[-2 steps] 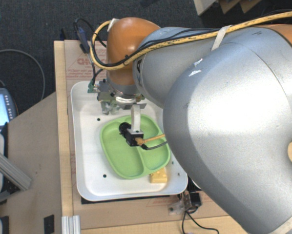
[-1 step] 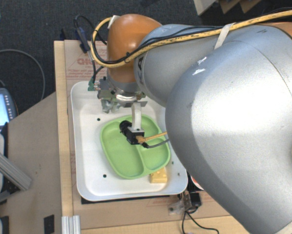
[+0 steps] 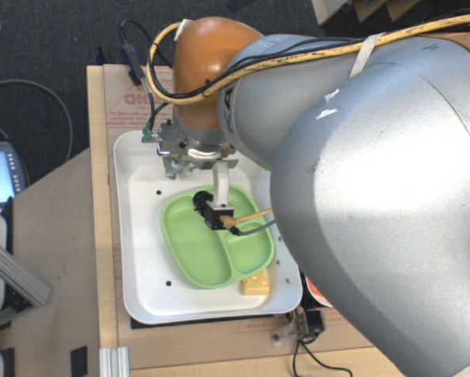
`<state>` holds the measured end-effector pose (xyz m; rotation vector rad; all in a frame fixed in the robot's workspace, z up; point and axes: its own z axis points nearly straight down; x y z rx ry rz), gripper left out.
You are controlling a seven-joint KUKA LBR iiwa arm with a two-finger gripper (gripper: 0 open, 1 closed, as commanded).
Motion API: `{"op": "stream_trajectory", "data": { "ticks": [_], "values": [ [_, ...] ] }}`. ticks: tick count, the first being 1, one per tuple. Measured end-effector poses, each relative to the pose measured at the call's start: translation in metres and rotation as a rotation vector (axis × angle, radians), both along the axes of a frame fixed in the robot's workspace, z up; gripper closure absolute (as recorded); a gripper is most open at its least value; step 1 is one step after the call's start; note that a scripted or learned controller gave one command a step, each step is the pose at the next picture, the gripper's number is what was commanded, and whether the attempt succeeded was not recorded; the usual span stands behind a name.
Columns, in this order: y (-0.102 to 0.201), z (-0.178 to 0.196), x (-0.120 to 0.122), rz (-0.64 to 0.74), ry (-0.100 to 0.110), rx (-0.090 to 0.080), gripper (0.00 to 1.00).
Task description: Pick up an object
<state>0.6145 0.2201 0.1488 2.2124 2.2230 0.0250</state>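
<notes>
A light green divided plate [image 3: 207,246] lies in the left white bin [image 3: 137,234], filling most of its middle. At the plate's near right edge rests a small yellow block [image 3: 255,284]. My gripper [image 3: 178,163] hangs over the far part of this bin, just beyond the plate's far rim, below the orange band of the wrist. Nothing can be seen held in it. The arm's large grey body hides the right bin and the right side of the left one.
A sliver of something orange-red [image 3: 314,294] peeks out under the arm at the right. The wooden bench edge [image 3: 101,210] runs along the bin's left side. Cables lie on the dark floor to the left.
</notes>
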Motion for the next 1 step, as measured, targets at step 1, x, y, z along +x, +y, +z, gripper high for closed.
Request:
{"op": "stream_trajectory", "data": {
  "ticks": [1],
  "values": [
    [0.0005,0.01,0.0002,0.001,-0.001,0.0,1.0]
  ]
}}
